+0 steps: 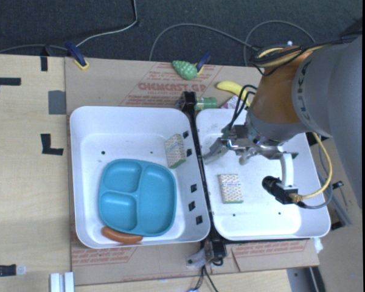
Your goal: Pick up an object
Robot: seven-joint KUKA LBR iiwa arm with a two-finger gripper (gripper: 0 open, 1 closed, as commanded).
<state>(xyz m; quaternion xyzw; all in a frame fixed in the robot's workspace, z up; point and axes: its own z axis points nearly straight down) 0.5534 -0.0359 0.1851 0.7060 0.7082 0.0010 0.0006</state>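
Note:
A patterned sponge [231, 188] lies flat in the right bin [274, 221], near its middle. My gripper [231, 151] hangs above the right bin's upper left part, just above and apart from that sponge. A second patterned sponge [176, 149] leans against the left bin's right wall. A blue divided plate [137, 197] fills the lower part of the left bin [88, 132], and an orange sausage-shaped toy [121, 235] lies along its lower edge.
A black divider with clips [196, 163] runs between the two bins. Behind the bins on the cardboard lie a yellow banana [229, 87] and a green toy [185, 69]. The arm's grey body [328, 90] covers the right bin's upper right. A yellow cable [319, 187] loops nearby.

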